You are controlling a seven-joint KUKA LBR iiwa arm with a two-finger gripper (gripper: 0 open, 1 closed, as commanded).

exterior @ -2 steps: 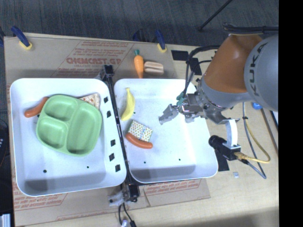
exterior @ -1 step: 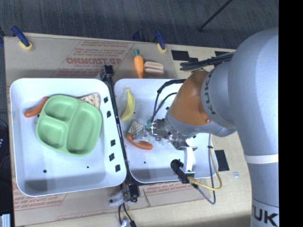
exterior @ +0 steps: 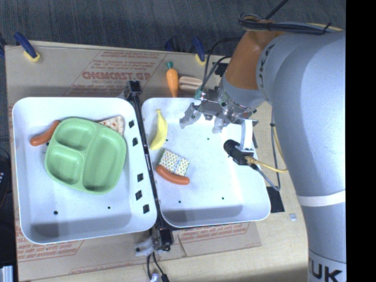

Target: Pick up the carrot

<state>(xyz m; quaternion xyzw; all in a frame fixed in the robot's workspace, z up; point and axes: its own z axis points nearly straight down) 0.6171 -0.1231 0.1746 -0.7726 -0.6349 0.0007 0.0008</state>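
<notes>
The carrot (exterior: pixel 171 81), orange with a green top, lies upright in the view on the cardboard just beyond the far rim of the right bin (exterior: pixel 235 207). My gripper (exterior: pixel 203 121) hangs over the far part of that bin, below and to the right of the carrot and apart from it. Its two fingers (exterior: pixel 188 117) are spread, so it is open, with only white bin floor between them.
In the right bin lie a banana (exterior: pixel 158 129), a patterned block (exterior: pixel 174 162) and a sausage (exterior: pixel 172 175). A tan roll (exterior: pixel 189 84) rests beside the carrot. The left bin (exterior: pixel 35 216) holds a green divided plate (exterior: pixel 86 154), a second sausage (exterior: pixel 43 136) and a toast piece (exterior: pixel 114 123).
</notes>
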